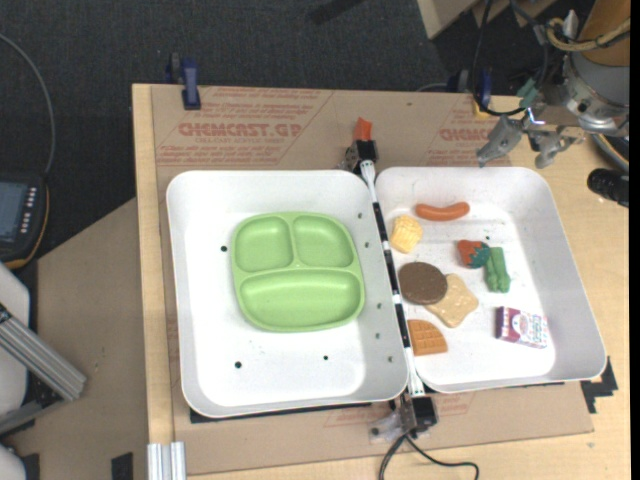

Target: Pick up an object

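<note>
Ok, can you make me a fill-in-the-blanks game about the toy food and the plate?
1. The divided plate is coloured ____.
2. The plate has ____ compartments.
3. The brown round patty lies in the ____ bin.
4. The sausage lies nearer the claw than the ____ carton does.

Missing words: green; three; right; purple
</note>
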Robot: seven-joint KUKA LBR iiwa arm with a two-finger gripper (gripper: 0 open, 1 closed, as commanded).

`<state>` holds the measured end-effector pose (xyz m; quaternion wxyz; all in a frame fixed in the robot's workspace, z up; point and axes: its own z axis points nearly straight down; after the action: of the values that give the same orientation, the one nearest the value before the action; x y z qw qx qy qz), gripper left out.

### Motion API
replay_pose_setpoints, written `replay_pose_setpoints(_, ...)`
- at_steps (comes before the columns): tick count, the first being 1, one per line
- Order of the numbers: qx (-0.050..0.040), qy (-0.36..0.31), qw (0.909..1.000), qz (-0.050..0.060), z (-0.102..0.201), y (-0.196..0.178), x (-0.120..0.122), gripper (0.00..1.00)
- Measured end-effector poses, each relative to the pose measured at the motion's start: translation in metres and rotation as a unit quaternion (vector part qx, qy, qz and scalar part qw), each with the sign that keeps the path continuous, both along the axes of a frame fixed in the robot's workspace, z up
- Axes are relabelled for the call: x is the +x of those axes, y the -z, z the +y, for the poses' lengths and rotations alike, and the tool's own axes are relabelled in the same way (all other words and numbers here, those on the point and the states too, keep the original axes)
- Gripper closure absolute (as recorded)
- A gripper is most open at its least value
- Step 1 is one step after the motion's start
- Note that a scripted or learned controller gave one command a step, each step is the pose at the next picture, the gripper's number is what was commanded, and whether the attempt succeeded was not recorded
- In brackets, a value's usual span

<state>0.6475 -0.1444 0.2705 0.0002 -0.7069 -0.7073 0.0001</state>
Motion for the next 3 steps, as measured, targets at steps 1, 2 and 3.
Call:
replay_pose_setpoints(1, 0.0018, 0.001, 1.0000, 0.008, -0.005, 0.135, -0.050, 0.00)
replay_pose_setpoints(2, -0.0020, 0.000, 1.0000, -0.003, 0.005, 0.185, -0.056, 0.00)
replay_pose_setpoints(3, -0.0007, -0.003, 1.0000, 0.004, -0.008, 0.183, 0.008, 0.00)
